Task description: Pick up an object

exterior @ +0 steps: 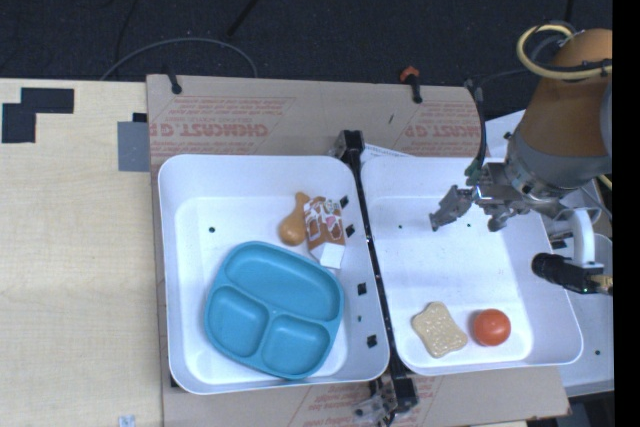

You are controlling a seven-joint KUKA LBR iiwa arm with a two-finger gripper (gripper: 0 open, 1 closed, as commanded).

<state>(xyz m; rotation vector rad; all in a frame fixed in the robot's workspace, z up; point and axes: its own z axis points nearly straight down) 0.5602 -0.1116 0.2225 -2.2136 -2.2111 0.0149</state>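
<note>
A robot arm reaches in from the right and holds its gripper (pixel 470 212) over the right bin (pixel 560 355), above that bin's upper part. Its two dark fingers (pixel 448 209) are spread apart with nothing between them, and they touch no object. Below the gripper, near the bin's front edge, lie a pale cracker (pixel 439 329) and, just to the right of it, a red tomato (pixel 491 326); both are well apart from the fingers. To the gripper's left, across the divider, the left bin (pixel 185 215) holds a blue divided plate (pixel 273 309), with an orange toy chicken leg (pixel 294 222) and a brown-and-white packet (pixel 324 222) beside the plate's upper edge.
</note>
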